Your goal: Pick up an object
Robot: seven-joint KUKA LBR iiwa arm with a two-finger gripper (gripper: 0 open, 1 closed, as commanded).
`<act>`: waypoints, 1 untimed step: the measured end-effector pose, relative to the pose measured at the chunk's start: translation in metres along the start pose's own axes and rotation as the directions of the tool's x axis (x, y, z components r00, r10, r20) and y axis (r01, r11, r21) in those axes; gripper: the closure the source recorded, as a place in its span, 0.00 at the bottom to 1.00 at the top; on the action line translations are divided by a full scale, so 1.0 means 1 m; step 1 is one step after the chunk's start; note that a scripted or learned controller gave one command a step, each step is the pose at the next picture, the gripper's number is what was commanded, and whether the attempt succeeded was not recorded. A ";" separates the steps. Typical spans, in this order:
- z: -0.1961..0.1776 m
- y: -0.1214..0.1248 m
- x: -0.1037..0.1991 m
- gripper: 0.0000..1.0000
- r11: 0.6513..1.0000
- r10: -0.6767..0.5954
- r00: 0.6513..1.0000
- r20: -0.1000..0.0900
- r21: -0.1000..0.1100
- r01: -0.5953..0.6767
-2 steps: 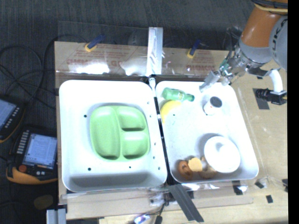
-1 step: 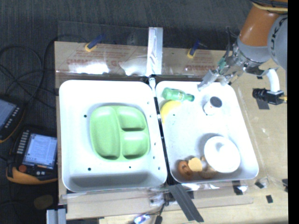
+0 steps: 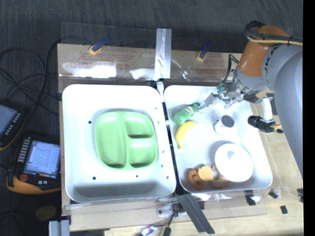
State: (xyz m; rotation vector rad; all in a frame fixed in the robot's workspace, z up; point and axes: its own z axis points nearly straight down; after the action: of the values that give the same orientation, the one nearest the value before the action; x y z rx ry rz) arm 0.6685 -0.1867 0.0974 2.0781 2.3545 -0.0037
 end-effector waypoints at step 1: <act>0.006 -0.037 -0.023 0.00 0.998 -0.068 0.998 -0.006 -0.017 0.067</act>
State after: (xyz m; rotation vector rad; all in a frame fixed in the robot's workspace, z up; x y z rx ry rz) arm 0.6350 -0.2137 0.0918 1.9935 2.4187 0.0233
